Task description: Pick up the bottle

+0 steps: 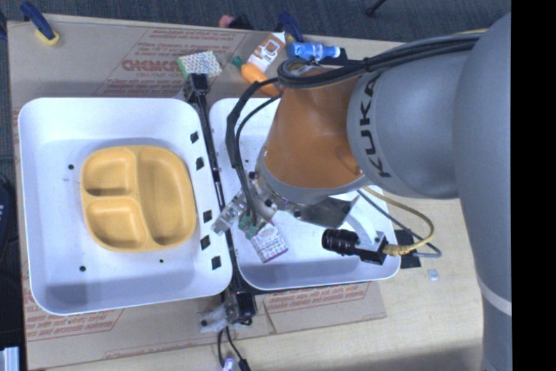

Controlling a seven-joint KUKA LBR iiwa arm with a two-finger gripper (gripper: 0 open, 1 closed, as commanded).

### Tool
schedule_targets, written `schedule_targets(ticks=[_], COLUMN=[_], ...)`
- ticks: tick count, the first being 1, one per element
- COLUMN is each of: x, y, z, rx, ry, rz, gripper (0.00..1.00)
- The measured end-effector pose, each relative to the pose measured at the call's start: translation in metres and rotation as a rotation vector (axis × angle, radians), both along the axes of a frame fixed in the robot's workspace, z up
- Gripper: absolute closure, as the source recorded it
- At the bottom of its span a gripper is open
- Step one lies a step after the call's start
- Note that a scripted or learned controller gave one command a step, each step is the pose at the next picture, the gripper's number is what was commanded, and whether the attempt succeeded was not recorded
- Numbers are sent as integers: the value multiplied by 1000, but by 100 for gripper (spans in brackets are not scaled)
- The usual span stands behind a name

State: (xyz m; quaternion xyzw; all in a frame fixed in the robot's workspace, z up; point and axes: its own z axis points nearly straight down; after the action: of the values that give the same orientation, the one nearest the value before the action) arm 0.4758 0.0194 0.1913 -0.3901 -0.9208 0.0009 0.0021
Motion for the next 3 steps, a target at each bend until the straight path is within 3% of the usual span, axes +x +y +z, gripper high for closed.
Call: schedule_targets(ticks=[1, 2, 3], x=[0, 1, 0], y=[71, 7, 37], z=[22, 89, 29], rx=[-1, -2, -3], ry=[-2, -4, 0], rz=[-124, -661, -524], gripper=[100, 100, 100])
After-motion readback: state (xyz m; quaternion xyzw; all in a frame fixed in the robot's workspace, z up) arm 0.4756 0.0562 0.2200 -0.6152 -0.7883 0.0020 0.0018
